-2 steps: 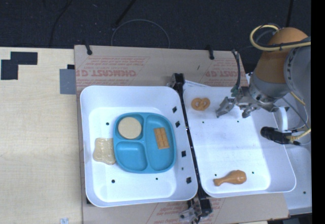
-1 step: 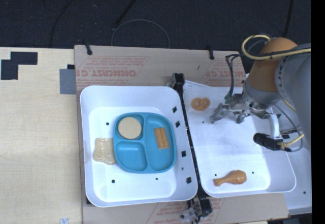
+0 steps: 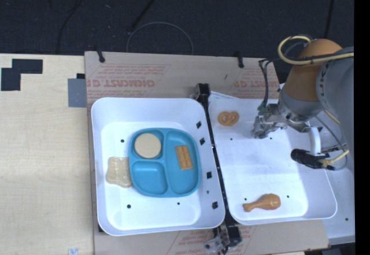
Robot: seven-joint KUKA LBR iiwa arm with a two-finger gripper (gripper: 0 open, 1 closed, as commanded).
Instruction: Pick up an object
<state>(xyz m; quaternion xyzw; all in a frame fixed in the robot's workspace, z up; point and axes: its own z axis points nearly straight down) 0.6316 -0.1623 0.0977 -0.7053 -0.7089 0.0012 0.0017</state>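
In the right bin (image 3: 272, 161) a brown pretzel (image 3: 228, 118) lies near the far left corner and a tan drumstick (image 3: 263, 203) lies near the front edge. My gripper (image 3: 263, 129) hangs over the bin's far right part, a short way right of the pretzel and apart from it. Nothing shows between its fingers. The left bin (image 3: 110, 190) holds a blue divided tray (image 3: 159, 181) with a round cracker (image 3: 147, 145) and an orange wafer (image 3: 184, 157) in it. A pale slice of bread (image 3: 118, 171) lies beside the tray's left edge.
A black hinge strip (image 3: 209, 155) runs between the two bins. The grey arm with its orange band (image 3: 309, 77) reaches in over the right bin's far right corner. Cardboard (image 3: 150, 77) lies under the bins.
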